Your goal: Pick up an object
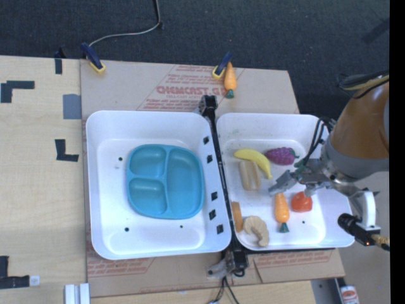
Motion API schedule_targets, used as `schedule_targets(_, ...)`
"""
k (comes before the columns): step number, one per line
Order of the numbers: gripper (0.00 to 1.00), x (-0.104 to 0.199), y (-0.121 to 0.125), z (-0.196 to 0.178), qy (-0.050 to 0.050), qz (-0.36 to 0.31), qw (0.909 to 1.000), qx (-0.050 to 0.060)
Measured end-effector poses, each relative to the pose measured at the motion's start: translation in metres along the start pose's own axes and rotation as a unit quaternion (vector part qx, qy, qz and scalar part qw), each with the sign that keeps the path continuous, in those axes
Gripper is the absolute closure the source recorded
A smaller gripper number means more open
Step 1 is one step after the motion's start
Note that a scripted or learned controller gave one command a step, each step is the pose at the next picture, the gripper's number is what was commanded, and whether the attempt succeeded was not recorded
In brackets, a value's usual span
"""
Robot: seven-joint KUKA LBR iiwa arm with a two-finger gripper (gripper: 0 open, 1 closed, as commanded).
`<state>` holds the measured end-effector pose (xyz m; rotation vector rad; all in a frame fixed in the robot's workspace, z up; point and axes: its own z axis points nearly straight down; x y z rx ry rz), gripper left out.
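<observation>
You have two white bins side by side on the cardboard; the left bin (pixel 101 170) holds a blue divided plate (pixel 166 181), lying flat near its middle; the right bin (pixel 266 122) holds the toy food. The arm (pixel 361 138) comes in from the right edge, and its gripper (pixel 285 183) sits low over the right bin, reaching toward the middle of the pile; you cannot tell from this angle whether its fingers are apart or together, and nothing shows clearly between them.

Look just below the gripper; the carrot (pixel 281 211) lies there, pointing down toward the near wall, with the tomato (pixel 302 202) just beside it on the right. Above the gripper, the grapes (pixel 280 155) rest near the far wall, and the banana (pixel 254 160) lies to their left, touching the bread stick (pixel 249 175) below it. By the near wall you see a croissant (pixel 256 230), and a small orange piece (pixel 236 215) against the divider.

Outside the bins, a second carrot (pixel 230 81) lies on the cardboard beyond the far edge; two yellow-and-blue clamps (pixel 93 57) grip that far edge.
</observation>
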<state>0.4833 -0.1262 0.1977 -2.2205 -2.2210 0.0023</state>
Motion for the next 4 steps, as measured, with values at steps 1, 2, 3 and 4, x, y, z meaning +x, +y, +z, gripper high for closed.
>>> schedule_targets(1, 0.00, 0.014, 0.059, 0.111, 0.000, -0.001, 1.0000, -0.004)
schedule_targets(2, 0.00, 0.028, 0.130, 0.111, -0.001, -0.001, 1.0000, -0.003)
schedule_targets(3, 1.00, 0.028, 0.130, 0.102, -0.001, -0.001, 1.0000, -0.003)
schedule_targets(4, 1.00, 0.080, 0.114, 0.012, 0.001, -0.001, 1.0000, -0.002)
